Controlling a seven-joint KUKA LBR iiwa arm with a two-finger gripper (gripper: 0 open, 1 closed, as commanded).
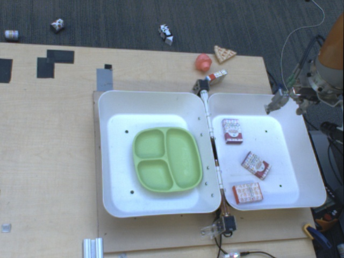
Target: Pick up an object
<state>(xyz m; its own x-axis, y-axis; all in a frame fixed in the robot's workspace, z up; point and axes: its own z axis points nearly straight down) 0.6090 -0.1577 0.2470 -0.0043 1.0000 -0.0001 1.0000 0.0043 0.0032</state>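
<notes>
A: What fills the left white plastic bin [107,160]?
B: A pale green three-section plate [167,160].
A: And the right white bin [306,160]?
B: Three small red-and-white packets: one near the divider [232,130], one tilted in the middle [256,165], one at the front [247,193].
A: The grey two-finger gripper [286,102]?
B: Over the right bin's back corner, well apart from the packets, fingers spread around nothing.

Even, bright overhead light; soft shadows; slightly blurry throughout.
</notes>
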